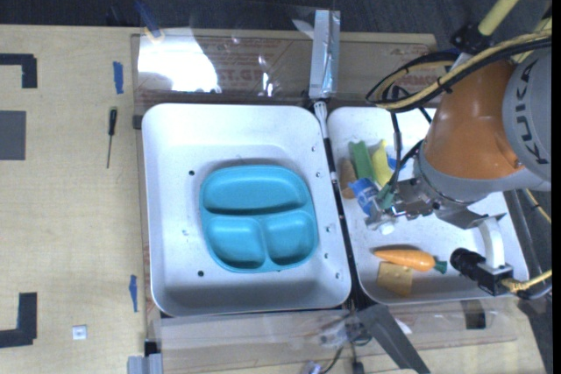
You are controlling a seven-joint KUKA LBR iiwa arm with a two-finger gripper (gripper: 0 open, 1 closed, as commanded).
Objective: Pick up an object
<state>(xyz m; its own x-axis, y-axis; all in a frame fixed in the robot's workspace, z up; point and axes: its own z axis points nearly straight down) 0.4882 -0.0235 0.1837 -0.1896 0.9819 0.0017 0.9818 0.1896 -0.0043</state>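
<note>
Looking at the right of the frame, you have the end effector (383,210) low inside the right bin (513,219), beside a blue object (364,188) and just above the toy carrot (405,257) near the bin's lower edge; whether it grips anything you cannot tell from here. This looks like the reach-and-grasp step, so next you would need a clear lift to confirm a catch.

Two shallow white plastic bins, left (166,188) and right (517,254): smooth, semi-gloss. Turquoise three-compartment plastic tray (259,215): smooth, satin sheen. Pale wooden bench top (61,232): matt, fine grain. Clear plastic screen (228,57) behind bins: glossy, strong glare. Orange plastic carrot (405,257): smooth.
</note>
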